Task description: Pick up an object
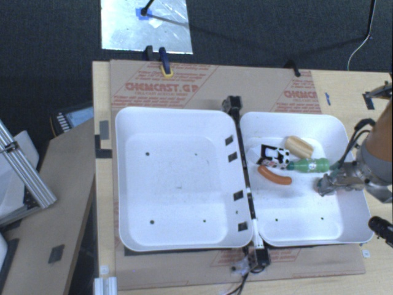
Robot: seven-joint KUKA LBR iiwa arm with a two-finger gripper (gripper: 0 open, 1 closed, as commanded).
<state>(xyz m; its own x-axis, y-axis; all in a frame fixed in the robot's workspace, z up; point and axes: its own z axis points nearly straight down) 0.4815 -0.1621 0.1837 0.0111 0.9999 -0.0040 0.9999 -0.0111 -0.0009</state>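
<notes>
Two shallow white bins sit side by side on a brown sheet (202, 82) printed "CHEMCAST" in red, twice, the further letters too small to read. The left bin (178, 226) holds nothing to grasp; the right bin (301, 229) carries a small cluster near its far side: a tan bread roll (299, 145), a green bottle (309, 165), a reddish sausage (274, 176) and a black-and-white toy (274, 155), all close together. The gripper (323, 185) hovers low beside the bottle's right end, nothing between its jaws, and whether they are spread I cannot tell. This looks like the approach step; next it likely must centre over one item, probably the bottle, and close.
</notes>
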